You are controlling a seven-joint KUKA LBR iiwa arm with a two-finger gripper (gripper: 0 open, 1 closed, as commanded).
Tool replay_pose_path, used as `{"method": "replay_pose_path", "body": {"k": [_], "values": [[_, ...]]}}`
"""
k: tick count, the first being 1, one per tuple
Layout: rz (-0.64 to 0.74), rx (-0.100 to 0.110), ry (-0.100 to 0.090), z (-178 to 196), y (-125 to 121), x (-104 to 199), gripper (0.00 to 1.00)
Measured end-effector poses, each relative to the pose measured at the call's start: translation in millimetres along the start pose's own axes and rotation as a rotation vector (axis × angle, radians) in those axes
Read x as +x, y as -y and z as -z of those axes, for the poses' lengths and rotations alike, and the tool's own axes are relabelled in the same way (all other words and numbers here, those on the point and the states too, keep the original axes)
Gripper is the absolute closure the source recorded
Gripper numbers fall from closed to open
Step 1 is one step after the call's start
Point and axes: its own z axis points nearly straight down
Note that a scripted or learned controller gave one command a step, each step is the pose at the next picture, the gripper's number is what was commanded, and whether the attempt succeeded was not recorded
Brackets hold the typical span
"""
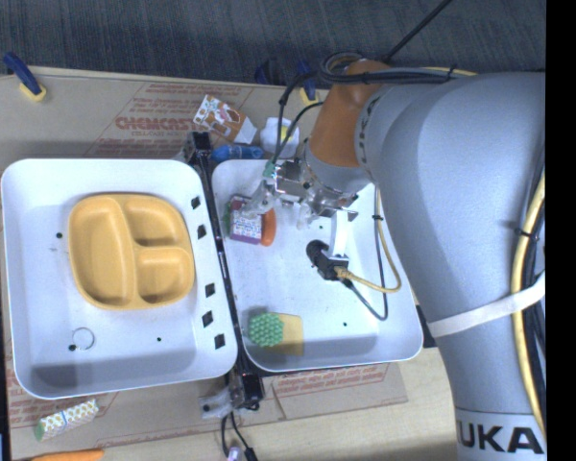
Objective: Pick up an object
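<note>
Gripper [286, 188] low in right bin [365, 339], upper-left part, beside a small red-green-orange packet [248, 223]; can't tell its opening or whether it has hold of anything. Green-and-yellow sponge [272, 330] near front wall. Yellow divided tray [132, 249] in left bin [38, 353].

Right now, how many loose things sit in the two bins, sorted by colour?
Yellow: 2, the divided tray in the left bin and the sponge in the right bin
Green: 1, the bumpy ball beside the sponge
Mixed red and green: 1, the small packet by the gripper
Total: 4
</note>
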Motion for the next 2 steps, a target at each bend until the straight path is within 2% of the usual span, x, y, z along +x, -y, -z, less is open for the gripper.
{"method": "replay_pose_path", "body": {"k": [1, 2], "values": [[0.005, 0.001, -0.002, 10.5, -0.6, 1.3, 1.00], [0.210, 0.007, 0.001, 159.7, -3.5, 1.6, 1.00]]}}
